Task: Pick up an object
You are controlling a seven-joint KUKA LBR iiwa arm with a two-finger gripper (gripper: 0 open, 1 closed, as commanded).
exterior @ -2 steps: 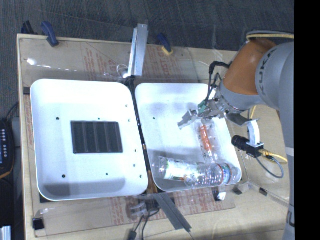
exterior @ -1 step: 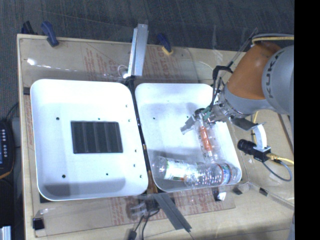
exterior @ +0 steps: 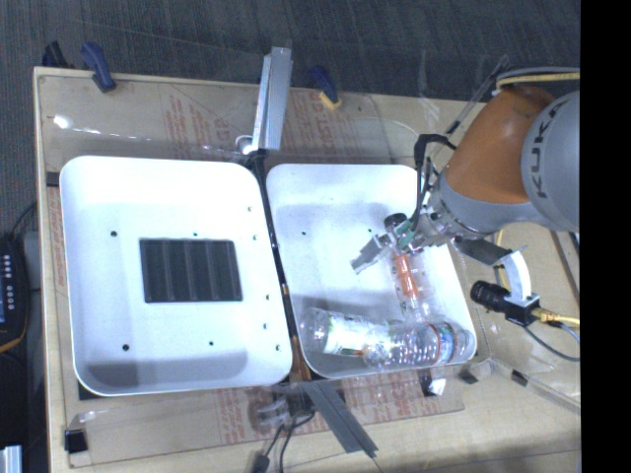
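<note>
Claw [exterior: 386, 247] sat low in right bin [exterior: 296, 195], center-right of frame; grip state unclear. Clear plastic bottle [exterior: 389, 340] lay on its side along bin's lower wall, just below the claw. Best approach: straddle bottle's middle, squeeze across its width.

The arm [exterior: 523, 161] is cut off at the right edge. Against the clear bottle [exterior: 389, 341], the pincer [exterior: 399, 239] fingers blur, their spread unreadable.

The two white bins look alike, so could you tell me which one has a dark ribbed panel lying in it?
The left bin has it: a dark ribbed panel lies flat on its floor. The right bin holds a clear plastic bottle instead.
</note>
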